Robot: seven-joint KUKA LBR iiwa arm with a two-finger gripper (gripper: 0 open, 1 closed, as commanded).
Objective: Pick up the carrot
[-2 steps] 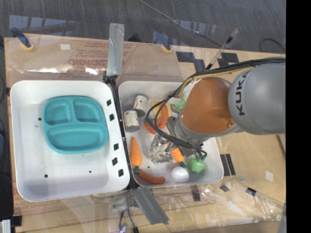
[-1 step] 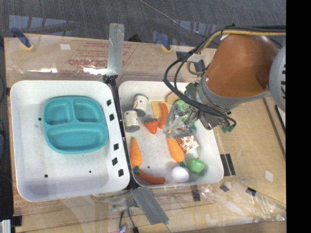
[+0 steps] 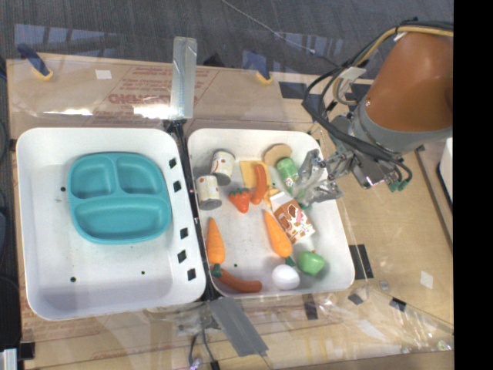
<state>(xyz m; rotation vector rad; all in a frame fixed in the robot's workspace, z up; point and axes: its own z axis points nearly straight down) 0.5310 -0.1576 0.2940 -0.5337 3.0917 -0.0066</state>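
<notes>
The right bin (image 3: 331,230) holds a crowd of toy food, and there are two carrots in it. One carrot (image 3: 215,242) lies near the bin's left wall, tip pointing up the picture, with a sausage (image 3: 239,285) just below its leafy end. The other carrot (image 3: 277,234) lies near the middle, tilted, touching a small printed packet (image 3: 293,220) on its right, with a white egg (image 3: 286,277) and a green pepper (image 3: 311,264) just below it. The left bin (image 3: 46,284) holds a teal divided tray (image 3: 118,196).

The end effector (image 3: 312,179) hangs over the upper right part of the right bin, beside a green can (image 3: 287,168) and just above the packet. It is blurred against the clutter, so I cannot tell whether it is released or clenched; nothing is plainly held.

To do this step well, the middle carrot looks like the nearer choice. The end effector should line up across the carrot's narrow width, not along its length, and aim at the thick orange part away from the tip. The packet leaning against it is the main risk: a finger landing on it could push the carrot aside or pinch both. The left carrot has more free space around it, though the wall is close.
</notes>
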